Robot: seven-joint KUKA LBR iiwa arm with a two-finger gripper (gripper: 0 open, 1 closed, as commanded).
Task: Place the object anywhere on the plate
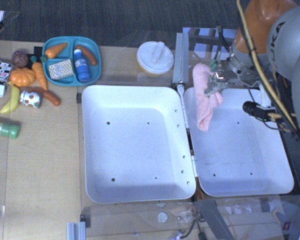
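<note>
A pink cloth (204, 104) hangs in a long fold over the upper left corner of the right bin (245, 159). My gripper (213, 85) reaches in from the right and is shut on the pink cloth near its upper part, with the lower end dangling toward the bin floor. The plate (92, 47) is a blue divided dish on the bench at the far left, beyond the left bin (135, 144). It holds a toy carrot, a blue bottle, a sausage and a patterned block.
A white round lid (155, 57) sits between the plate and the arm. Toy foods lie left of the plate: pumpkin (22, 77), banana (11, 100), small can (30, 99), green can (5, 129). A metal frame (180, 59) stands behind the bins.
</note>
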